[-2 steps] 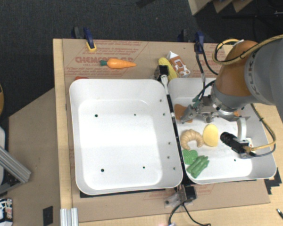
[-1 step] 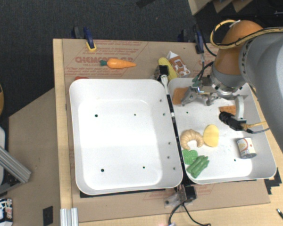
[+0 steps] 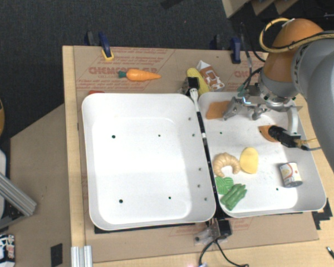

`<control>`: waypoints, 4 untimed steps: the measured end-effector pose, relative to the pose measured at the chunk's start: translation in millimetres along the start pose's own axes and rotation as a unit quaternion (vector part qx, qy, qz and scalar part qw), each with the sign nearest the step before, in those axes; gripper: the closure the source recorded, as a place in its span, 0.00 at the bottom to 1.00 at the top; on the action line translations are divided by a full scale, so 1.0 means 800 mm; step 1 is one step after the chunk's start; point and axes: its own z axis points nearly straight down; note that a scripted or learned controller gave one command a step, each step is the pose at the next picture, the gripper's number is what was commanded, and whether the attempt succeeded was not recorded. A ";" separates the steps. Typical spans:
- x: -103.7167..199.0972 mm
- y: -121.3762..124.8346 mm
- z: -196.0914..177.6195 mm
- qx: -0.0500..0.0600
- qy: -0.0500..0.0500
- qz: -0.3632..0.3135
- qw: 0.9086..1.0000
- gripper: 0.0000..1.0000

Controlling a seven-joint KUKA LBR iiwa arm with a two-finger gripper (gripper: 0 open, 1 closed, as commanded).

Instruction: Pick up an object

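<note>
Both white bins (image 3: 100, 149) look like smooth, slightly glossy plastic. The counter (image 3: 78, 71) is matt brown cardboard. The croissant (image 3: 225, 163) and lemon (image 3: 249, 160) have a plastic sheen; the floor (image 3: 44, 15) is rough dark carpet.

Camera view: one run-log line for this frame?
gripper over right bin far end, near brown piece | nothing seen held | croissant, lemon, can untouched

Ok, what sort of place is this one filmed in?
Probably a robotics lab's grasping bench: two white bins on a cardboard sheet clamped down, toy food like a carrot and croissant, and an arm reaching in.
</note>
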 end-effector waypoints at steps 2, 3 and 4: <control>-0.065 -0.101 0.000 0.001 0.000 0.000 1.000 0.00; -0.081 -0.071 0.000 0.000 0.000 -0.001 1.000 0.00; -0.099 -0.039 0.000 0.000 0.000 -0.001 1.000 0.00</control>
